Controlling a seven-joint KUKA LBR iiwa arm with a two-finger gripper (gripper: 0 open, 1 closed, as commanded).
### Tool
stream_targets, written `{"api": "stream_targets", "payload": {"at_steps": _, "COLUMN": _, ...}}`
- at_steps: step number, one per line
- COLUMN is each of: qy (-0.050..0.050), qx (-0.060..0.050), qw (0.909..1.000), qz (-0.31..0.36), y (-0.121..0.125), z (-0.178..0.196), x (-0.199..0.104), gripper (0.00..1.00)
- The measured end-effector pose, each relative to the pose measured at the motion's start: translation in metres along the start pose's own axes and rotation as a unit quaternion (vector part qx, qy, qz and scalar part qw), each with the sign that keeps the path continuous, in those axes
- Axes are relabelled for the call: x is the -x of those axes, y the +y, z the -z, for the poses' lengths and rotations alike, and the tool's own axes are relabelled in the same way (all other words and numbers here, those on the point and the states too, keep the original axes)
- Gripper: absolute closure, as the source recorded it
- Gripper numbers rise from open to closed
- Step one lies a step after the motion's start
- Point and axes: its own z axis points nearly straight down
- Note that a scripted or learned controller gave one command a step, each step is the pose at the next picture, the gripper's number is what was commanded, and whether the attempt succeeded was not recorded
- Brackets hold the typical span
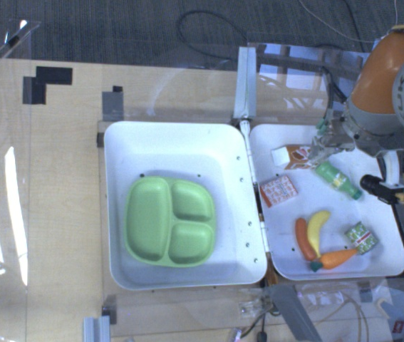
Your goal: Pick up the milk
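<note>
The milk (289, 156) is a small white and brown carton lying on its side near the back left of the right bin (394, 262). My gripper (324, 147) hangs low over the back of that bin, just right of the carton's brown end. It is close to the carton or touching it; I cannot tell which. The grey arm with its orange band (387, 73) reaches in from the upper right.
Also in the right bin are a green bottle (338, 179), a red and white box (278, 189), a banana (318, 230), a red sausage (303, 238), a carrot (335, 258) and a small green carton (361, 237). The left bin (116, 191) holds a green divided plate (171, 221).
</note>
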Motion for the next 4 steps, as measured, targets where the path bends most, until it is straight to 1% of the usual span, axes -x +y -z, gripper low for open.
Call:
{"api": "stream_targets", "payload": {"at_steps": 1, "qy": 0.0, "qx": 0.001, "qw": 0.9946, "qz": -0.104, "y": 0.026, "z": -0.006, "x": -0.026, "gripper": 1.0}}
{"api": "stream_targets", "payload": {"at_steps": 2, "qy": 0.0, "qx": 0.001, "qw": 0.9946, "qz": -0.104, "y": 0.026, "z": -0.006, "x": -0.026, "gripper": 0.0}}
{"api": "stream_targets", "payload": {"at_steps": 3, "qy": -0.001, "qx": 0.011, "qw": 0.9953, "qz": -0.096, "y": 0.041, "z": -0.044, "x": 0.007, "gripper": 0.0}}
{"api": "stream_targets", "payload": {"at_steps": 4, "qy": -0.001, "qx": 0.015, "qw": 0.9957, "qz": -0.092, "y": 0.044, "z": -0.03, "x": 0.005, "gripper": 1.0}}
